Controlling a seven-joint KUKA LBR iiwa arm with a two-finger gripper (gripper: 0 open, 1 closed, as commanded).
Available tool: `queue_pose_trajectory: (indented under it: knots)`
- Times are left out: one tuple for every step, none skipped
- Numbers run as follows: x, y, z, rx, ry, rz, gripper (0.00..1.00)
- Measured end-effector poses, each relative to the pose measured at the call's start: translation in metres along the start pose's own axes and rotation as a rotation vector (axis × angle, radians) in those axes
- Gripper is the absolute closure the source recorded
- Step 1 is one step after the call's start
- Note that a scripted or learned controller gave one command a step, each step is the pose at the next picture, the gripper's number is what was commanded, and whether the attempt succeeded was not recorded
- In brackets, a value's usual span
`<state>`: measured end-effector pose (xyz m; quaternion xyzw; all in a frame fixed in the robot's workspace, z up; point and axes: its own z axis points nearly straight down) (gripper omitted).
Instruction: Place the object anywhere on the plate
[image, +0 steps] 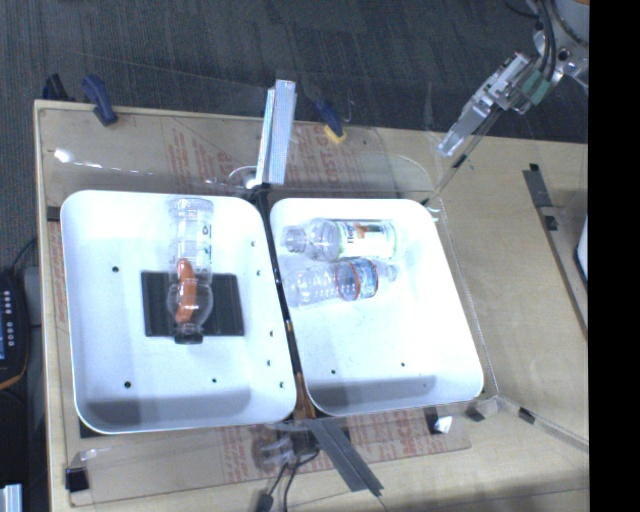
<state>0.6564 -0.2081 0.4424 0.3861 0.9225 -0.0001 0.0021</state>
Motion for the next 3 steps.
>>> queue_pose_trajectory:
  knots:
    - [0.0032, -0.0031, 0.0002, 0.002, 0.005, -0.091, 0.0]
    - [0.0036, -0.0036, 0.0001, 0.003, 0.006, -0.118, 0.0]
    - [0.0039, -0.0039, 0.0, 0.002, 0.007, -0.156, 0.0]
